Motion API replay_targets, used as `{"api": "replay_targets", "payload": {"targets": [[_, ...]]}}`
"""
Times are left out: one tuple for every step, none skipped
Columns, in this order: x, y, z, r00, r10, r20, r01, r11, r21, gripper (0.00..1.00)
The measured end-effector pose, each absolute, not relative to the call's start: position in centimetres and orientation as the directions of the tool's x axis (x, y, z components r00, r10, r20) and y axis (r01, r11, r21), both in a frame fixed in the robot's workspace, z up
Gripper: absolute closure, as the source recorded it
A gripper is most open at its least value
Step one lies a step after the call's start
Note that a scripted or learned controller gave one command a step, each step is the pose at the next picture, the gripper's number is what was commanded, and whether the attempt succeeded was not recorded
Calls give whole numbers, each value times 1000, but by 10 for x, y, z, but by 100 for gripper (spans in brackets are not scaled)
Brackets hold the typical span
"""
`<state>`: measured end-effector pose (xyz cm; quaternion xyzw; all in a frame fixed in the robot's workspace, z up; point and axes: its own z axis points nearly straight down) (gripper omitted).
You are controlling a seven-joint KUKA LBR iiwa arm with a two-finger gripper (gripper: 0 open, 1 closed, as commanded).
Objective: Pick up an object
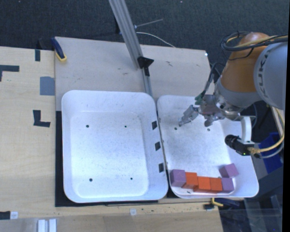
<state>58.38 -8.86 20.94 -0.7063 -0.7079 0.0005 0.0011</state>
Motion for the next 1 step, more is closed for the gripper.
{"api": "replay_targets", "payload": {"targets": [[641,-83,206,-4,1000,0,1000,4,3,0]]}}
